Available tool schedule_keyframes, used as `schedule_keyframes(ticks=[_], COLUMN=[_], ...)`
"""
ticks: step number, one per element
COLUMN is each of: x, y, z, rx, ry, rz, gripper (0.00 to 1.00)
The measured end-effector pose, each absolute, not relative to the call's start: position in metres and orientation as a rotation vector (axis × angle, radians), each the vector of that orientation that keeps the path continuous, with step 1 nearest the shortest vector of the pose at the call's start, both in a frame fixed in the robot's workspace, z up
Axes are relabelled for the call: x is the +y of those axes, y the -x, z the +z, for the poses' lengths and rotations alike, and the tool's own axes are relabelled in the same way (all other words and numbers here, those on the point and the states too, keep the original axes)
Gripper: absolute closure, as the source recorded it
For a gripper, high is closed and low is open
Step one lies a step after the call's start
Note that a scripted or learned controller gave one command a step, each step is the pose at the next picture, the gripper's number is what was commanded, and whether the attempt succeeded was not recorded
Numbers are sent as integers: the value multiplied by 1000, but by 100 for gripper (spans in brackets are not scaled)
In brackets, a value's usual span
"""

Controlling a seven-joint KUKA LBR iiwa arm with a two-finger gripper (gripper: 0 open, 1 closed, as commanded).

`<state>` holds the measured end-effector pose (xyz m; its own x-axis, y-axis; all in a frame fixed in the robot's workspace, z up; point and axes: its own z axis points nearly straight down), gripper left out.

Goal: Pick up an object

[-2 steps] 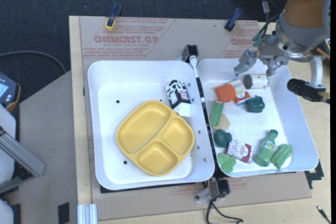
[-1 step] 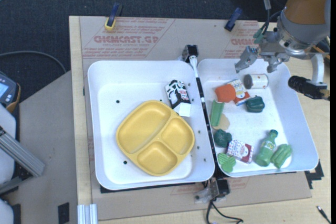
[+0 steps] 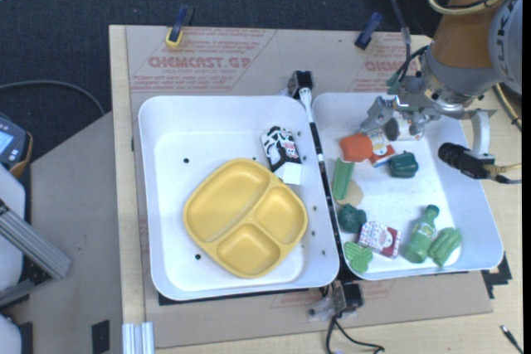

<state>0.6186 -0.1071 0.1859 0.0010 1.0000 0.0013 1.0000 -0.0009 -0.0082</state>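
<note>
The brown board [image 3: 207, 62] under the bins reads "CHEMCAST GP" in red.

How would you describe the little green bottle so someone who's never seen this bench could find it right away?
Start at the right-hand white bin, the one crowded with small toys. Go to its near right corner, where the green bottle lies tilted between a red-and-white packet and a green pepper. It is the only green item there with a narrow neck and cap.

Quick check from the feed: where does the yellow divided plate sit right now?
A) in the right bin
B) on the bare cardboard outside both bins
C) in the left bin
C: the yellow divided plate lies flat inside the left bin, beside the black-and-white toy.
</note>
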Motion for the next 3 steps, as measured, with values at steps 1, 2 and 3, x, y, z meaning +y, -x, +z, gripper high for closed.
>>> schedule_keyframes(ticks=[1, 2, 3], x=[-106, -105, -106], y=[-617, -617, -620], z=[143, 91, 106], rx=[-2217, -2220, -2225], ry=[2217, 2220, 2227], rz=[7, 3, -7], gripper=[0, 0, 100])
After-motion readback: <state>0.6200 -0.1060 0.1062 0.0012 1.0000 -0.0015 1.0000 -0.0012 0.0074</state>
